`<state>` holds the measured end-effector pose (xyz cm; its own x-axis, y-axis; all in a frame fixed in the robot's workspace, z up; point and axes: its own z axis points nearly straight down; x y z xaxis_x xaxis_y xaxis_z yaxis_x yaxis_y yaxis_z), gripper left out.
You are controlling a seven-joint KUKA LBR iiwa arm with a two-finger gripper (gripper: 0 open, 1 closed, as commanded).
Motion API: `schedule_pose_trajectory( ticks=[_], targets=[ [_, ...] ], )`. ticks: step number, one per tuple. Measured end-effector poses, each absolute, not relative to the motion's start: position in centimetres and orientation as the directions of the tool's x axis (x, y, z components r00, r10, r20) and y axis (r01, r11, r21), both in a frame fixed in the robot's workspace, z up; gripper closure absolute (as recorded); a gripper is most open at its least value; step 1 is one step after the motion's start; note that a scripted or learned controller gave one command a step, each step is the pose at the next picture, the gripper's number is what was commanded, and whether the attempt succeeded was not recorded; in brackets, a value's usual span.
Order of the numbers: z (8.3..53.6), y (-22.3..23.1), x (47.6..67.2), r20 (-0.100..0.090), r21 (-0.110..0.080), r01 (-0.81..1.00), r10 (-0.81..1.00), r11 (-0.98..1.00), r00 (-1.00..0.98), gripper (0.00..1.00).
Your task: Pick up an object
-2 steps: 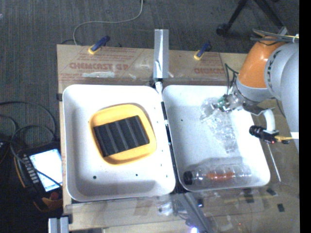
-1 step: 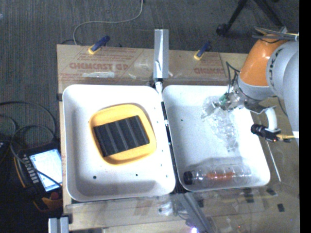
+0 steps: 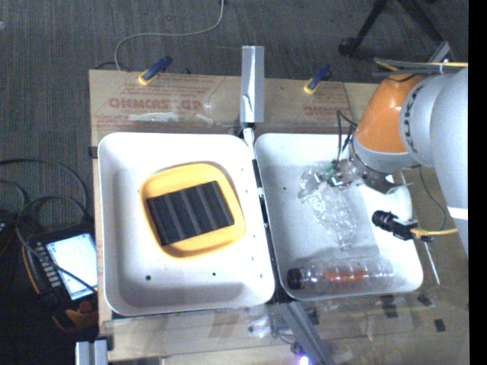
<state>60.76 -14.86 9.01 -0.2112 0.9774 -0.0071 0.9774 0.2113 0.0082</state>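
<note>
Hand (image 3: 341, 172) positioned over clear crumpled plastic (image 3: 329, 204) in right bin (image 3: 278, 204).
Finger state could not be determined; plastic bottle (image 3: 342, 274) lay along bin's lower wall, centre right of frame.

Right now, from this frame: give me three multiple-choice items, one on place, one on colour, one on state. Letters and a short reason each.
1. Where is the yellow tray?
A. left bin
B. right bin
C. on the floor

2. What colour is the band on the arm?
A. blue
B. orange
C. green

3. How does the bottle sit?
A. upright
B. lying on its side
C. hanging over the bin's edge

Answers:
1. A: the tray rests in the left bin.
2. B: the band above the wrist is orange.
3. B: the bottle lies lengthwise along the near wall of the right bin, by the crumpled plastic.
</note>
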Motion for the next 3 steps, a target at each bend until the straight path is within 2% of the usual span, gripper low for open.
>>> schedule_pose_trajectory(
  ticks=[1, 2, 3],
  targets=[
    [18.4, -8.5, 62.2, -0.001, 0.001, 0.965, 0.965, 0.264, -0.264, 1.00],
    [9.3, -12.7, 64.5, 0.006, -0.016, 0.932, 0.932, 0.363, -0.363, 1.00],
    [18.5, -6.5, 66.9, -0.001, 0.002, 0.936, 0.936, 0.351, -0.351, 1.00]
  ],
)
